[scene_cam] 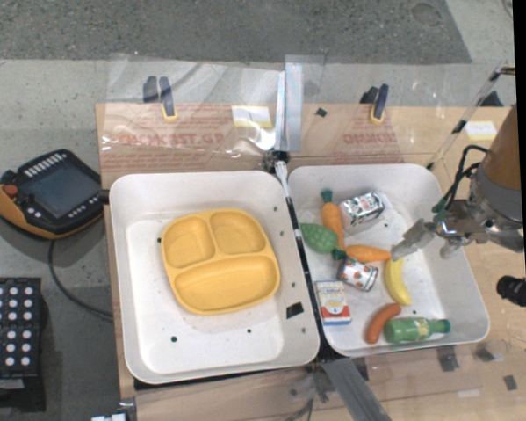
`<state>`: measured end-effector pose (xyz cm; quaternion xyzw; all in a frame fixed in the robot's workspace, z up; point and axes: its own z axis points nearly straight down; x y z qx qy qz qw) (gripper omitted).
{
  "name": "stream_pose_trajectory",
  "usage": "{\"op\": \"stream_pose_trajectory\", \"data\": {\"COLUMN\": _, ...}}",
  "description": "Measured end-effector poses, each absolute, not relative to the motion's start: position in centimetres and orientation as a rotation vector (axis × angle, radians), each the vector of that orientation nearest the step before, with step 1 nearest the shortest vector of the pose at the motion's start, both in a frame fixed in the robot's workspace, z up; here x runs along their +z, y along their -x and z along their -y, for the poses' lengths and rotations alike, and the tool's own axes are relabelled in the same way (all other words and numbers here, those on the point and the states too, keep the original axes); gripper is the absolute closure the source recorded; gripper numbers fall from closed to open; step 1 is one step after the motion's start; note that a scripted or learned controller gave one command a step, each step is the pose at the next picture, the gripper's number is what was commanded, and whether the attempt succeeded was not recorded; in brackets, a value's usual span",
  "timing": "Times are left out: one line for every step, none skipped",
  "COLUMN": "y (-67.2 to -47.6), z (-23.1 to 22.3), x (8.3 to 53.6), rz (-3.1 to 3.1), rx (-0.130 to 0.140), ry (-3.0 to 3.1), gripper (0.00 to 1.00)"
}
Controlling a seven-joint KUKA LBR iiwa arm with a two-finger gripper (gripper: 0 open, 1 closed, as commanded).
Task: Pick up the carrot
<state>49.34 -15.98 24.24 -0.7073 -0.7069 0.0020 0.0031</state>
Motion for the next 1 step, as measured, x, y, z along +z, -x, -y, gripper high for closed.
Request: {"op": "stream_pose_trajectory", "data": {"y": -54.66, "z": 11.24, "x": 10.12, "rz": 2.055, "rx": 0.009, "ry": 2.368, "gripper": 0.0}}
